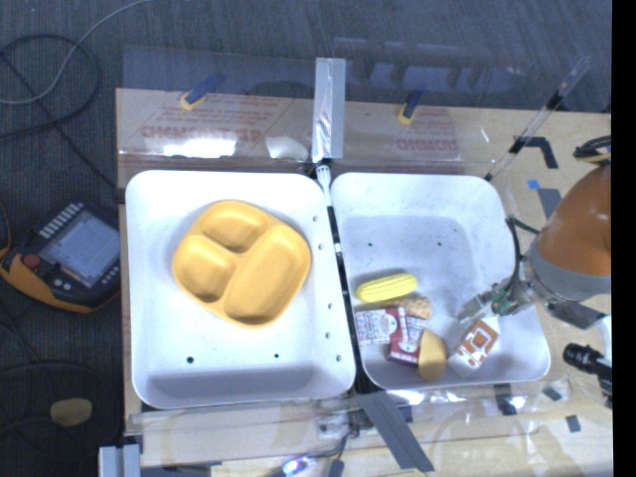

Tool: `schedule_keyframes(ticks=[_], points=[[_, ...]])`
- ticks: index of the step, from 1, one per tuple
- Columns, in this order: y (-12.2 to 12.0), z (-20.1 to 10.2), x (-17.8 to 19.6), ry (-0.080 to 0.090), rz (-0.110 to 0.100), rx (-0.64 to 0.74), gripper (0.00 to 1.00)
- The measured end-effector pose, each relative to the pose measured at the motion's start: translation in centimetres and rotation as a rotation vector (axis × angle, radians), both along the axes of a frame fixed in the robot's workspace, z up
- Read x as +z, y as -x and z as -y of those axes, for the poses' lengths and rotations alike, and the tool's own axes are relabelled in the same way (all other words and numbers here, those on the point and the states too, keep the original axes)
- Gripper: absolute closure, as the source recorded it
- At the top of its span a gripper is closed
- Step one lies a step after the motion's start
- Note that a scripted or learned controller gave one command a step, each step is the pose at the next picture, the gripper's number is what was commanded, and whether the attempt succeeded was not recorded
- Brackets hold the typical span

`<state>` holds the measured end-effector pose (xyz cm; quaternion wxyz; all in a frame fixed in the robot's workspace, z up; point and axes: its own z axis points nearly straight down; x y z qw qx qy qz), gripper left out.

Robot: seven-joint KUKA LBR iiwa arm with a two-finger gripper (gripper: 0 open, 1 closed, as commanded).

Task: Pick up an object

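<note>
Camera view looks down on the counter with two shallow white plastic bins side by side. Left white bin carries a yellow three-compartment plastic tray, sitting flat near its middle. Right white bin has the small stuff bunched along its near side: yellow plastic corn cob, red-and-white snack packet just below it, tan cracker-like piece touching the packet's upper right corner, tan wedge-shaped block at the packet's right end, and a small white carton with orange print just right of the wedge. Grey arm with orange band comes in from the right over the bin's right wall. Pincer hangs low just above the white carton, near the right wall; too small and dark here, I cannot tell if it is released or clenched, and nothing shows between its tips. Judgement: the step is the approach, grasp not yet made, with the carton the likeliest target. To do it well: centre over the carton's body, turn the tips across its narrow side, descend straight, and keep clear of the bin wall and the wedge next door. Carton looks light and tilted, may slide or tip when touched, so close slowly and lift straight up. Corn cob lies apart, an easier fallback.
</note>
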<state>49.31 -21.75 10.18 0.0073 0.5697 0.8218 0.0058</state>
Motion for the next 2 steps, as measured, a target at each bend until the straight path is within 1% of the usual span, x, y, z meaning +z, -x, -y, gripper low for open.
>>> schedule_keyframes(ticks=[1, 2], points=[[0.5, -0.9, 6.9, 0.000, -0.019, -0.219, 1.00], [-2.8, -7.3, 9.1, -0.003, -0.022, -0.759, 1.00]])
